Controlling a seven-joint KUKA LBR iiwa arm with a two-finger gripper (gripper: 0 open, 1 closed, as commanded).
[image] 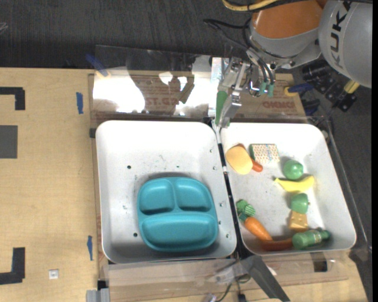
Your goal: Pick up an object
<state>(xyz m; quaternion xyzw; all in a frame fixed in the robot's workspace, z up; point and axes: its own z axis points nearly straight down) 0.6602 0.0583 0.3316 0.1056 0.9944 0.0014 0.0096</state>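
A pale wooden table (47, 177) on dark floor (118, 23) carries two white bins (112, 153), with the pincer (227, 109) at twelve o'clock, apparently pinching nothing.

One grey arm (348, 35), orange band (283, 17) above the wrist, entering from upper right. Gripper (227, 109) angled down and leftward (cables looped at the wrist), nothing visible between its fingers.

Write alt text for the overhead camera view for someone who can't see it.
A grey robot arm's gripper hovers over the back edge between two white bins. The left bin holds a teal divided plate; the right bin holds toy food, including a carrot, a banana and a green bottle.
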